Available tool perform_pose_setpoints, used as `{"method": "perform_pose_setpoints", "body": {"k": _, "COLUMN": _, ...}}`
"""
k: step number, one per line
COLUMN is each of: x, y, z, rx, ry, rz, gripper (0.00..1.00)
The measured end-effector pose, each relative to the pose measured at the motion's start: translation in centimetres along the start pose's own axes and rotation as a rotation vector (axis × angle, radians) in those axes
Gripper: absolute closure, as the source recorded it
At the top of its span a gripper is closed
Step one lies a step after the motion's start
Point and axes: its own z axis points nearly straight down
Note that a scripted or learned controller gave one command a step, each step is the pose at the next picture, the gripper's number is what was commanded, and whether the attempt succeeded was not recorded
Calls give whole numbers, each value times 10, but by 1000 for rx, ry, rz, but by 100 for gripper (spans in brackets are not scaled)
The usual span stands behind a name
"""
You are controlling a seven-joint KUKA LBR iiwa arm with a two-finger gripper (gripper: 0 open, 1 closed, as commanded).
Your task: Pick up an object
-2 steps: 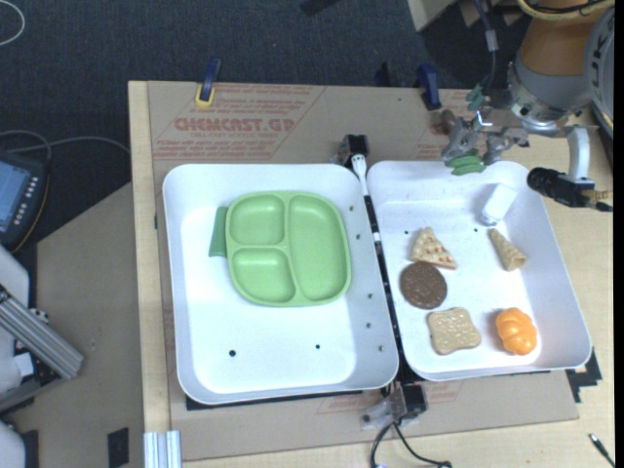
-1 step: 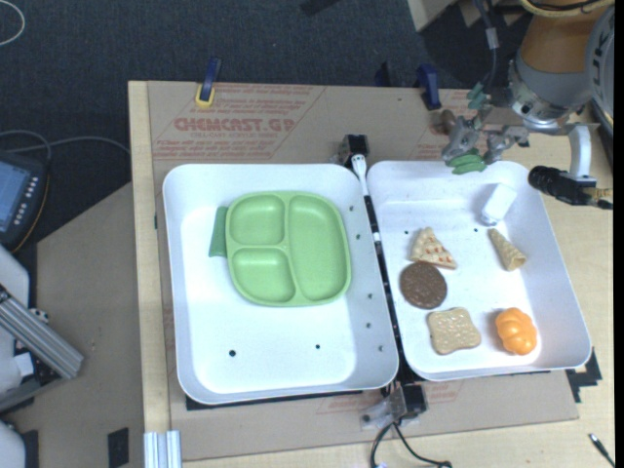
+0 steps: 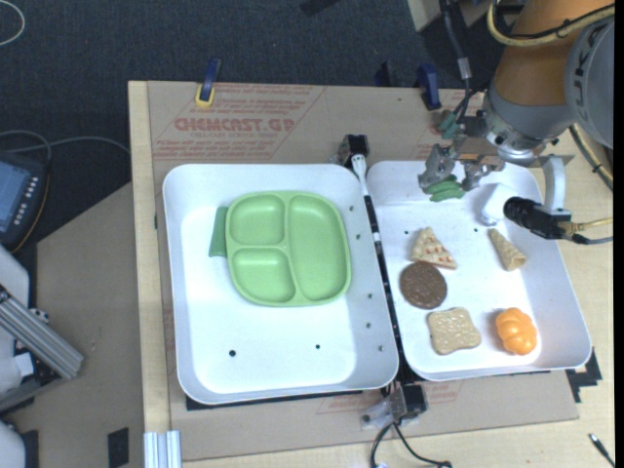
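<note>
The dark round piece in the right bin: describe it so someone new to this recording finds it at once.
Find the right bin, the one without the green divided plate. Near its left wall, midway down, lies the dark round piece, just below the pizza wedge and above the toast slice. It is the only flat brown disc; its neighbours are tan or orange.

Single fixed camera above bench (image 3: 146,222), looking down aslant (both bins framed).
</note>
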Motion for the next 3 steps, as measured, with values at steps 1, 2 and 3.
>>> {"method": "perform_pose_setpoints", "body": {"k": 1, "x": 36, "y": -40, "z": -13, "rx": 0, "ry": 0, "rz": 0, "gripper": 100}}
{"method": "perform_pose_setpoints", "body": {"k": 2, "x": 70, "y": -76, "z": -21, "rx": 0, "ry": 1, "rz": -1, "gripper": 100}}
{"method": "perform_pose_setpoints", "body": {"k": 3, "x": 101, "y": -108, "z": -1, "rx": 2, "ry": 0, "rz": 0, "gripper": 100}}
